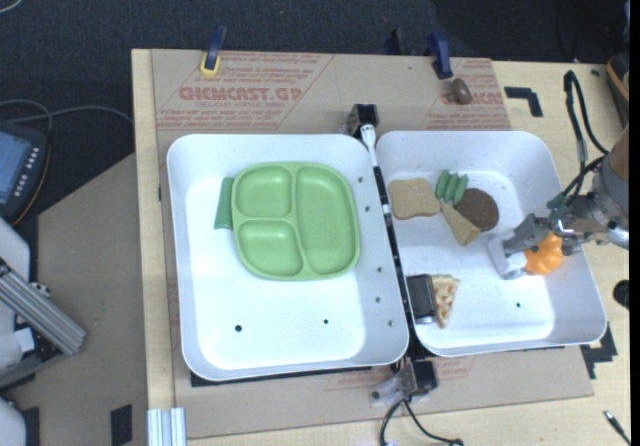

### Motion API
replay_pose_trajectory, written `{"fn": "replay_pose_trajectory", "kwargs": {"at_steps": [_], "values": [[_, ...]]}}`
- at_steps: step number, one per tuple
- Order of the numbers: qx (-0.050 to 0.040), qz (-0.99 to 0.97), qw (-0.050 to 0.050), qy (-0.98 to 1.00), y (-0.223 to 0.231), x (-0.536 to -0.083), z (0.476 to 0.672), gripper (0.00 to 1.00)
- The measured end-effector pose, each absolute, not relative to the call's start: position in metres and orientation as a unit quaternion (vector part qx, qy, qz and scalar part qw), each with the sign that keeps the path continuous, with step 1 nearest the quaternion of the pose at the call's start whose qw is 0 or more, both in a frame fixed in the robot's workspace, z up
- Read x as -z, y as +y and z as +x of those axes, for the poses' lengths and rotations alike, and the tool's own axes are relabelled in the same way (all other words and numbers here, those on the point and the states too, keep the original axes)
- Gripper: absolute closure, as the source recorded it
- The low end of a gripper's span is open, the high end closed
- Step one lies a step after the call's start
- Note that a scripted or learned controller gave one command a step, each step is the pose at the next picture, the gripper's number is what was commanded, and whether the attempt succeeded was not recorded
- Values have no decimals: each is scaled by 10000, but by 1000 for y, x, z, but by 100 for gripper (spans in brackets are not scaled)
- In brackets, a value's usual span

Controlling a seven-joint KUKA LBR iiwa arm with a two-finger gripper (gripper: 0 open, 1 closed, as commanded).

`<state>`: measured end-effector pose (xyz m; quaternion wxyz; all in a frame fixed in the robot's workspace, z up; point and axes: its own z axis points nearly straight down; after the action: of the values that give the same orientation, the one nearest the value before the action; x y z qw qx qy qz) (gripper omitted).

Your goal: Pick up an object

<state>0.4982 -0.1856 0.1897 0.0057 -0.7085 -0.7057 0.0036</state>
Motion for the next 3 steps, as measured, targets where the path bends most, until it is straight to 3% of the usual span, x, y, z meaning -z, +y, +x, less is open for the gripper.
{"fn": "replay_pose_trajectory", "kwargs": {"at_steps": [1, 3], "values": [[0, -7072, -2, -7070, -185, -196, 502, 0], [-10, -7069, 40, -7073, -173, -91, 499, 0]]}}
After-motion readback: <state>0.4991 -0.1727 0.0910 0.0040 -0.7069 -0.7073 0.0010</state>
